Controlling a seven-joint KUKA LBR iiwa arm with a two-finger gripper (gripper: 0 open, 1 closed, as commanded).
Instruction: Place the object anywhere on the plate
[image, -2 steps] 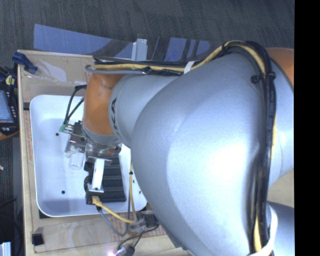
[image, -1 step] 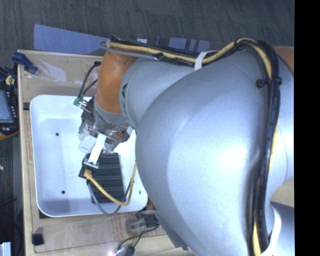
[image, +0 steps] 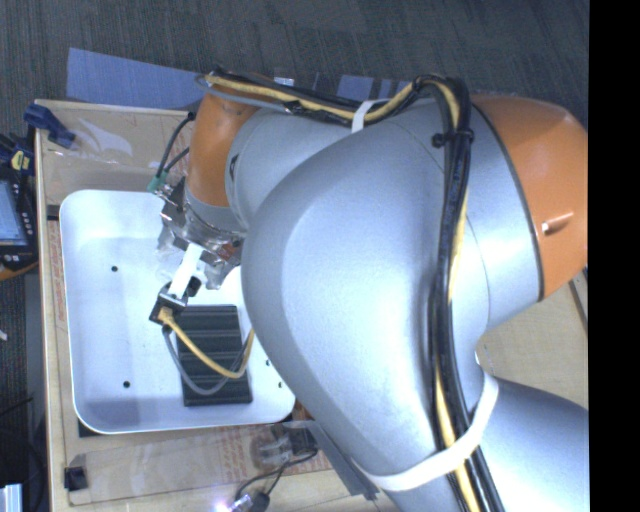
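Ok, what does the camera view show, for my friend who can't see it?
A big grey and orange robot arm reaches in from the right and down over a white bin on a wooden bench.

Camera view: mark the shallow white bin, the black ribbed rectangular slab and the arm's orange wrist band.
Shallow white bin (image: 100, 300): camera view, bare floor.
Black ribbed rectangular slab (image: 212, 332): camera view, upper face.
Orange wrist band (image: 213, 140): camera view, its left side.

One white bin (image: 100, 300), one black slab (image: 210, 332)
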